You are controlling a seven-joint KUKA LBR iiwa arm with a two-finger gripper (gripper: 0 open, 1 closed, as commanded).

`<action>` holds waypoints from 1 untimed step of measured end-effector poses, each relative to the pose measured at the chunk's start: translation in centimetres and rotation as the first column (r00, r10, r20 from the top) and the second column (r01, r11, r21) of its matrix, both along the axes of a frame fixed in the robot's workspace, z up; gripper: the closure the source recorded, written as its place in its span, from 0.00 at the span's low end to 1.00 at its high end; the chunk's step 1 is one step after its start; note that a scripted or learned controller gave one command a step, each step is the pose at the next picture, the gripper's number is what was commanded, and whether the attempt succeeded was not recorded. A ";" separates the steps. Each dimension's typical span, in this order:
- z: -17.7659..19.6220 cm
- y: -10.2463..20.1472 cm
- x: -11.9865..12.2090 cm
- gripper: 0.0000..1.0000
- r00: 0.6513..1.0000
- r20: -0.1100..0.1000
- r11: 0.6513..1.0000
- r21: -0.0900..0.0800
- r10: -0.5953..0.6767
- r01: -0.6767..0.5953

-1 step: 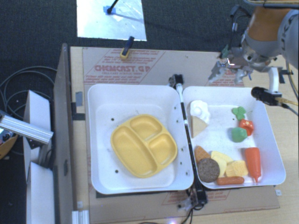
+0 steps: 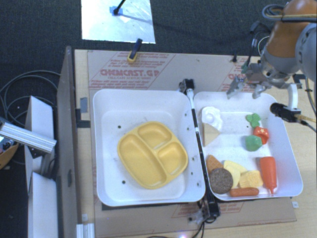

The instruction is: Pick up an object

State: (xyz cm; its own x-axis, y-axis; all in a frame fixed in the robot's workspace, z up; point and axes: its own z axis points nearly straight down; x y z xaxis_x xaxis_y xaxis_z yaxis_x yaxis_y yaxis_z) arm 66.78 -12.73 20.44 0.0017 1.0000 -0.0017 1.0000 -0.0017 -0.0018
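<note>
White bins (image 2: 148,103) on printed board (image 2: 148,68), dark carpet (image 2: 39,24).

The setting is a robotics laboratory test cell. An industrial arm (image 2: 290,31), grey with an orange band, reaches over a tabletop (image 2: 148,68) covered by a protective sheet printed with a plastics brand name. Two shallow white bins (image 2: 104,113) sit side by side on it, clipped together along the shared edge. The right bin (image 2: 292,172) contains toy plastic food, and the left bin contains a yellow compartment tray (image 2: 152,153). Loose black cables (image 2: 20,90) lie on dark carpet (image 2: 39,24) at the left. Aluminium framing (image 2: 27,138) stands beside the tabletop.
</note>
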 end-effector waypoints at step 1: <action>-0.6 -4.3 0.1 0.00 1.000 0.005 1.000 -0.002 -0.001 0.001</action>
